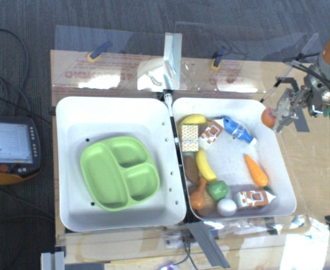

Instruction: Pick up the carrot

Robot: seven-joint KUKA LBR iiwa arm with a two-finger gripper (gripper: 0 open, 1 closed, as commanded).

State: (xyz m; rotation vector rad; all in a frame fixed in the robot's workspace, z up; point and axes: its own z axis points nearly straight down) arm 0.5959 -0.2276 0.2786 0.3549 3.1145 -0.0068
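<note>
Carrot lies in right bin; gripper hovers beside it.

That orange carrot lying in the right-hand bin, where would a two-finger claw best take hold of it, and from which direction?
Probably from straight above, pinching the thick middle of the carrot. It lies flat on the right bin floor, slanted, with bare floor along both long sides, so fingers set across its width should fit. The tapered ends would likely slip. The end effector sits at the bin's right rim, beside a small orange thing.

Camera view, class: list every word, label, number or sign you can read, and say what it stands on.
No text is legible.
Handheld screen: display too blurred.
Two small cartons: printing too small.
Blue bottle: label unreadable.
</note>
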